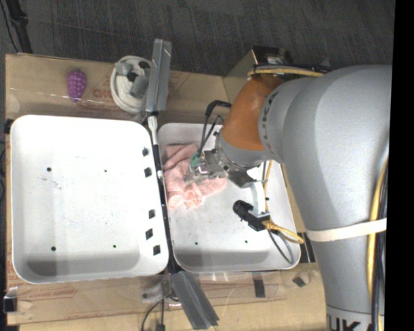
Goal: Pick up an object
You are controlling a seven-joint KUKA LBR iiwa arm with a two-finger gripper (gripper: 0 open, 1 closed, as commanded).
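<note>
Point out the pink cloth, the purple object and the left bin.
pink cloth [186, 189], camera view, lower folds
purple object [76, 84], camera view, its middle
left bin [77, 191], camera view, bare floor

Both bins [77, 191] are plain white with small dark dots. The cloth [183, 181] is pale pink and the arm [329, 152] grey with an orange band. At 11 o'clock on the tan counter [40, 81] lies a purple toy [76, 84].

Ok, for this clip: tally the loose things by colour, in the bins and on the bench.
Pink: 1, the crumpled pink cloth in the right bin, under the gripper.
Purple: 1, the small purple object on the bench behind the left bin.
White: 1, the white roll beside it.
Total: 3
</note>
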